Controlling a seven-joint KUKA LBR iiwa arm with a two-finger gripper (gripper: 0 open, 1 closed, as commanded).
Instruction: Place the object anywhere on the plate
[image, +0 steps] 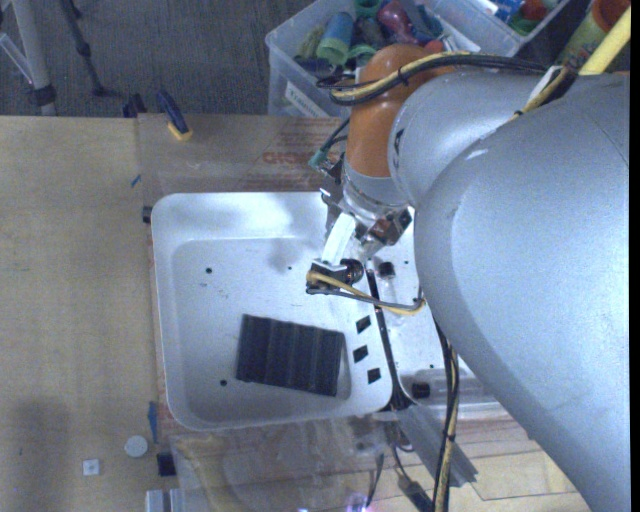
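A black ribbed rectangular slab (290, 355) lies flat in the front part of the left white bin (200, 215). My gripper (380, 240) hangs over that bin's right rim, below the orange band of the wrist, up and to the right of the slab and well apart from it. The bulk of the grey arm covers the gripper from above, and I see nothing held in it. The arm also hides the right bin.
A clear tub of colourful items (350, 40) stands behind the bins. A blue clamp (176, 118) sits at the bench's back left. Small bits (135, 446) lie on the bench in front of the left bin. Small black marks (361, 352) dot the bin's right wall.
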